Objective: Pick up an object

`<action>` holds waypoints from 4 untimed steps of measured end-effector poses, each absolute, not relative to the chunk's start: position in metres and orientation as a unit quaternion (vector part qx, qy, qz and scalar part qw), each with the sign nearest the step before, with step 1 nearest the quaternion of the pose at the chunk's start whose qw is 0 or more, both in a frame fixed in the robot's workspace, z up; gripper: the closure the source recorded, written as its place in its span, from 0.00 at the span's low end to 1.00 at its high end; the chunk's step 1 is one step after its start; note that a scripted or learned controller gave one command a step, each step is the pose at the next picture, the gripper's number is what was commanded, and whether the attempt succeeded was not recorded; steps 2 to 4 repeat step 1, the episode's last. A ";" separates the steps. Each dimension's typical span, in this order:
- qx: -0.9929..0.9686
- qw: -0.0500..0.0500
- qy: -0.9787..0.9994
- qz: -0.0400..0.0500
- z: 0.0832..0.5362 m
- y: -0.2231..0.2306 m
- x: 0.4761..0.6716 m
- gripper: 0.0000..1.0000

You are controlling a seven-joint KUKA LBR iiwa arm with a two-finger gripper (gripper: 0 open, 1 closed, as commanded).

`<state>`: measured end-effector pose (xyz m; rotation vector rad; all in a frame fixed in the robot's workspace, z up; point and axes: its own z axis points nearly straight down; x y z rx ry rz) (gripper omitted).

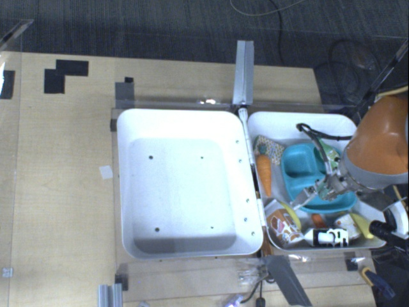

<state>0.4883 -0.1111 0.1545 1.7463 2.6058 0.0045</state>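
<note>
From the fixed camera above the bench, the right bin (281,121) held all the clutter, and the left bin (182,181) lay beside it across the shared divider. The gripper (329,185) was down inside the right bin, over the middle of the teal plastic container (307,168), with the orange band of the arm (383,139) just beyond the bin's right wall. Whether the fingers were open or closed could not be told; metal parts near the container's lower edge blurred together, and nothing was clearly seen between them.

The likeliest object for the task was that teal container, near the bin's centre. An orange carrot-like piece (264,174) lay against the bin's left wall, a patterned packet (271,148) near its upper left corner, a round snack wrapper (283,226) and a dark bottle with a white label (329,237) along its near wall.

The risk, as I judged it: the container was broad and smooth-walled, so the fingers could slip off its rim or pinch a neighbouring item instead. The crowding near the bin's near wall could snag a lift.

The bottle label and wrapper print were too small to read
</note>
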 end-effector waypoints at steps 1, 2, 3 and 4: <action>0.609 0.003 0.793 0.001 0.123 -0.199 0.488 0.00; 0.609 0.003 0.793 0.001 0.123 -0.199 0.488 0.00; 0.609 0.003 0.793 0.001 0.123 -0.199 0.488 0.00; 0.609 0.003 0.793 0.001 0.123 -0.199 0.488 0.00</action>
